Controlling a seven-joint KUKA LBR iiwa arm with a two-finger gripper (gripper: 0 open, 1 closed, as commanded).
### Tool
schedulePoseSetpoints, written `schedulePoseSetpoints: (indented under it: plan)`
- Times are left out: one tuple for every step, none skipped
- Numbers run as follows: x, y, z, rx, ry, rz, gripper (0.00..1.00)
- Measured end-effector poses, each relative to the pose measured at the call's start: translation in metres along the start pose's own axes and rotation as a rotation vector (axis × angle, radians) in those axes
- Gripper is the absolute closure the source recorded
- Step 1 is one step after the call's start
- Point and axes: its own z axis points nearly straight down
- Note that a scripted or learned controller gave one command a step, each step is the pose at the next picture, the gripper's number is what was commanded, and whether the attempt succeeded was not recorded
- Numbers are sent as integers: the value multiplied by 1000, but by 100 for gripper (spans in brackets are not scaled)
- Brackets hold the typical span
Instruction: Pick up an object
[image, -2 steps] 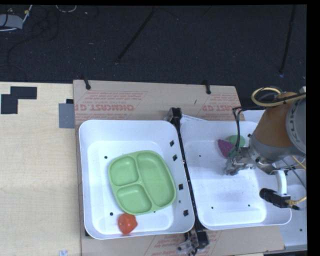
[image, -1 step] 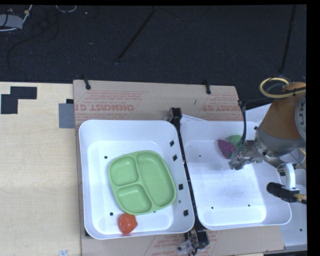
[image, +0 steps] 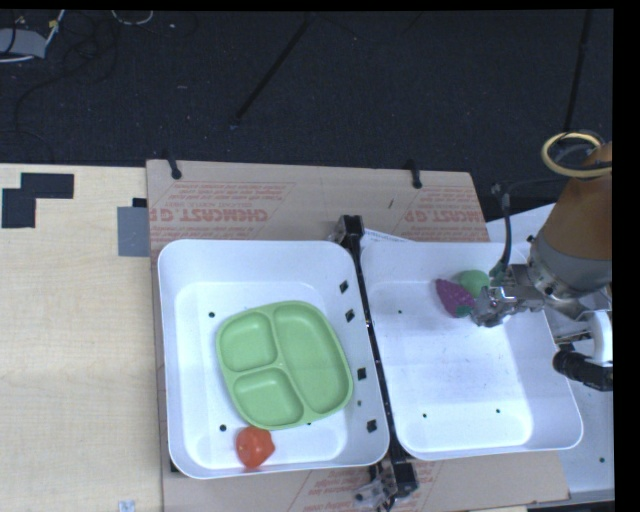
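From my remote seat I see the pale wooden surface carrying a sheet of brown printed cardboard, and on that sit two shallow white plastic bins side by side. The left white bin holds a light green plastic tray with three compartments, lying flat near the bin's middle. The right white bin has most of its floor bare. The grey arm with its orange band comes in from the right and leans over the right bin's far right part. Its pincer sits low at the bin's far right area; I cannot tell whether it is apart or together. Just left of the pincer, touching or nearly touching it, lies a small purple object, with a small green rounded object right behind it on the far side. I cannot tell whether either is between the fingers. In the left bin's near edge, just beside the tray's near corner, rests a small red-orange lumpy object.
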Motion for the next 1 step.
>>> schedulePoseSetpoints:
  plan:
    - [0, 11, -56, -2, 0, -1, 100]
